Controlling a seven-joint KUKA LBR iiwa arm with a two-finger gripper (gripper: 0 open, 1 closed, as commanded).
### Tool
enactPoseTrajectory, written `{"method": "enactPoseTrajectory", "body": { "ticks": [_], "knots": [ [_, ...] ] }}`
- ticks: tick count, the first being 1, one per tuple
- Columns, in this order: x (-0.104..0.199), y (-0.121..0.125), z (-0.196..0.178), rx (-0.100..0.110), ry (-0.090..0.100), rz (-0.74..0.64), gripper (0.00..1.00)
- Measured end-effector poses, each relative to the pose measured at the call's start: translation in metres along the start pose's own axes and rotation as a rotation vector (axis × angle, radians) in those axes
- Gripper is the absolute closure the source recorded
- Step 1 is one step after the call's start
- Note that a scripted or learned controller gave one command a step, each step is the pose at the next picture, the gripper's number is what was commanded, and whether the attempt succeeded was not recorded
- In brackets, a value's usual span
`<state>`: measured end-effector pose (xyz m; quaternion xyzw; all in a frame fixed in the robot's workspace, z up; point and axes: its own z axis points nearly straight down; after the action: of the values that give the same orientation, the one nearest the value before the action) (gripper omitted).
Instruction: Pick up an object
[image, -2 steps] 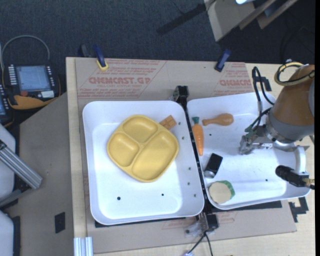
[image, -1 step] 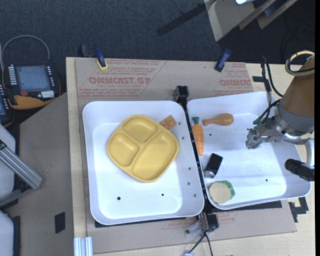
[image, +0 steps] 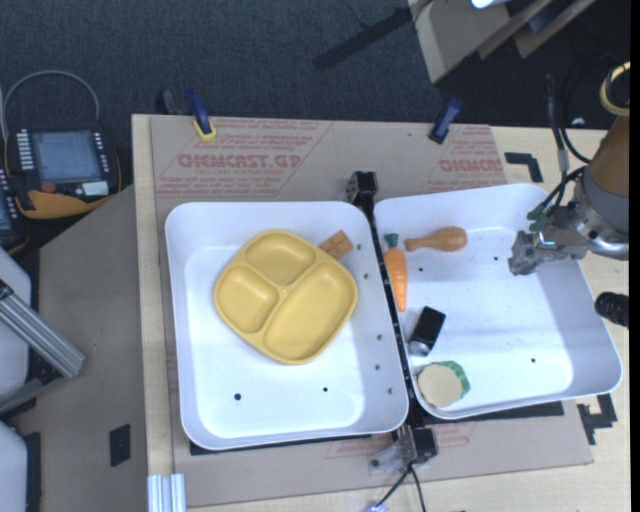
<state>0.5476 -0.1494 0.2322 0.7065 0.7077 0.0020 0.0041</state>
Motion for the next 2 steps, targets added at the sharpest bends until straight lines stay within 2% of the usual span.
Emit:
{"method": "enactPoseTrajectory", "body": {
  "ticks": [1,2],
  "knots": [
    [0.009,0.002,-0.05,0.0,0.0,-0.001,1.0],
    [0.057,-0.003,-0.033,0.012,0.005,-0.004,1.0]
  ]
}}
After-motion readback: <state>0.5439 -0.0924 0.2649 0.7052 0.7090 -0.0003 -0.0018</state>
